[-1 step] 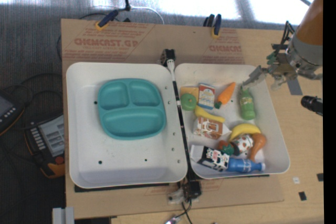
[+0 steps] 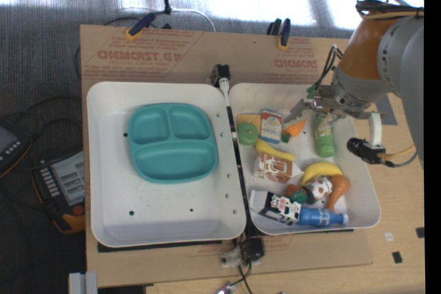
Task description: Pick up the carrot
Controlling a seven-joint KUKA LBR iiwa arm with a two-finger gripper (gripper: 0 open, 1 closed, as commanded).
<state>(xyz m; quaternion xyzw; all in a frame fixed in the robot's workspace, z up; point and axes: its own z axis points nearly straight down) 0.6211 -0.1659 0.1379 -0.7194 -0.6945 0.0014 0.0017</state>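
Although the arm reaches in from the right and hangs over the far part of the right bin (image 2: 372,206), what matters is how the carrot (image 2: 295,127) lies against the gripper (image 2: 306,109). The carrot is a small orange piece with a green end, lying in the far half of that bin, just right of the little carton (image 2: 271,125) and left of the green bottle (image 2: 324,136). Its long axis runs on a slant, the orange end pointing up toward the far right and the green end down toward the near left. The gripper sits just above and slightly to the far right of it, close, with one dark finger slanting out to the left. As for the jaws, they look spread, but I cannot tell for certain, and nothing shows pinched between them.

To my eye the carrot is not yet held. The coming move would call for a short drop toward the near left, and the fingers would want to straddle the carrot across its slant. The carton and the bottle crowd it on either side, so a finger could well land on one of them.

The teal plate (image 2: 172,142) lies in the left bin (image 2: 103,210), well apart.
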